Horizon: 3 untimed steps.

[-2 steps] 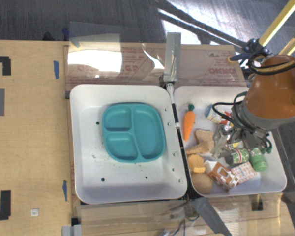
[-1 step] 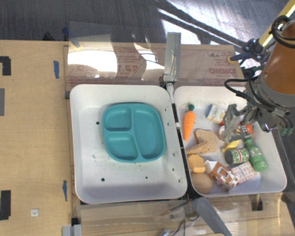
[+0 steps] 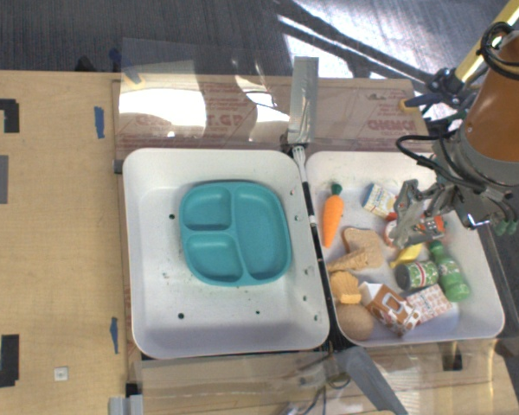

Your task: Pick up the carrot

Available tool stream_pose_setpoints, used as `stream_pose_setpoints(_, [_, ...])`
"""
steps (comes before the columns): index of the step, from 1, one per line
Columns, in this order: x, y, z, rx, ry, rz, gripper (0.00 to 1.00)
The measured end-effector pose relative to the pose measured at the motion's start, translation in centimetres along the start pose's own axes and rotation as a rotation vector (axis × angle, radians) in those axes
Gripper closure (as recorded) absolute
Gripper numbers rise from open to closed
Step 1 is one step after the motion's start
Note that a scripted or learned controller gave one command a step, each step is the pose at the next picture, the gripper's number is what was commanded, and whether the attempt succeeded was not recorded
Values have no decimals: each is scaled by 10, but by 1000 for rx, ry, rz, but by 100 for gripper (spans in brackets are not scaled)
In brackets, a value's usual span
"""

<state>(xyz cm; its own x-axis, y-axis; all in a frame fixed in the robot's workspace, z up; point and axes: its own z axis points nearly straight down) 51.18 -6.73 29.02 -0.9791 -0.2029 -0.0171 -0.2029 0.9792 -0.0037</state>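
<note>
The carrot, orange with a small green top, lies lengthwise near the left wall of the right bin. My gripper hangs over the middle of the same bin, well to the right of the carrot and apart from it. Its fingers point down among the toy foods, with nothing seen held between them.
The left bin holds a teal divided plate. Around the gripper in the right bin lie bread slices, a green can, a green bottle, a small carton and a printed box. The arm's orange band rises at the right.
</note>
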Motion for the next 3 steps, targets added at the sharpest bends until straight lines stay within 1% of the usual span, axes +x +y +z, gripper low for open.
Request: stream_pose_setpoints(3, [-7, 1, -34, 7, -27, -2, 100])
